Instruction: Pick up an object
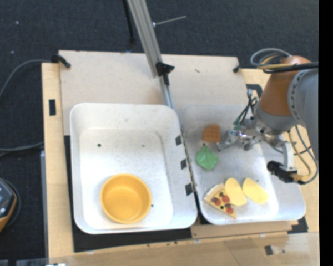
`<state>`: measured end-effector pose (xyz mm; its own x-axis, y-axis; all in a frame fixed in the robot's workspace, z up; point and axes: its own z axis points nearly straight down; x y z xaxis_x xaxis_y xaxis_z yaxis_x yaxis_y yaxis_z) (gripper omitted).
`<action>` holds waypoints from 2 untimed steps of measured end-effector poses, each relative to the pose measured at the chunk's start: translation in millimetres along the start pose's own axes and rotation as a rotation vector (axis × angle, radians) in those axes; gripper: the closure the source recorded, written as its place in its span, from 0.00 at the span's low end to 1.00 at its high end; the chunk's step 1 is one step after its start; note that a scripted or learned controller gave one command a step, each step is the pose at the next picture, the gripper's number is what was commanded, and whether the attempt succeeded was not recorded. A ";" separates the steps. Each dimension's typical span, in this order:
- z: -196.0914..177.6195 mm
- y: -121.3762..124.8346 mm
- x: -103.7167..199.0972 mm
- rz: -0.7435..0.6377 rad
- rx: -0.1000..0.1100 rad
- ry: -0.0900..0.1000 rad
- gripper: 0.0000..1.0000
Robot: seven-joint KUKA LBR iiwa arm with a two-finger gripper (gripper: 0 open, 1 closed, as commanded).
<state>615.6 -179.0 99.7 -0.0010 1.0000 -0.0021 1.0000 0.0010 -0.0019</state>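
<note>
A grey KUKA arm [291,101] with an orange band reaches in from the right over the right-hand bin [291,204], its gripper [228,139] low above the bin's upper middle. The fingers are too small and dark against the bin floor to tell whether they are spread or pressed together, and nothing can be seen held between them.

Just left of the gripper lies a small brown waffle-like piece [212,133], roughly round, so it shows no clear long axis. Below it, near the bin's left wall, sits a green leaf-shaped item [206,159], its longer side running from upper left to lower right. Towards the bin's front edge a pizza slice [219,200] lies flat, its point aimed at the lower right and its crust end towards the upper left. Two yellow oval pieces lie beside it: the first yellow piece [235,190] touches or overlaps the slice's upper right edge, its long axis running upper left to lower right; the second yellow piece [255,190] lies just to its right, tilted the same way.

The left-hand bin [122,126] holds an upright yellow bowl [125,198] near its front, mouth up.

A slanted metal rail [147,32] crosses the bench [111,76] behind the bins
</note>
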 end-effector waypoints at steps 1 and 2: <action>-13.3 1.6 -1.0 0.001 -0.006 -0.001 1.00; -72.4 -5.9 -5.6 0.002 -0.009 0.000 1.00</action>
<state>609.9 -184.5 172.1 0.0009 1.0000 -0.0022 1.0000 -0.0009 0.0068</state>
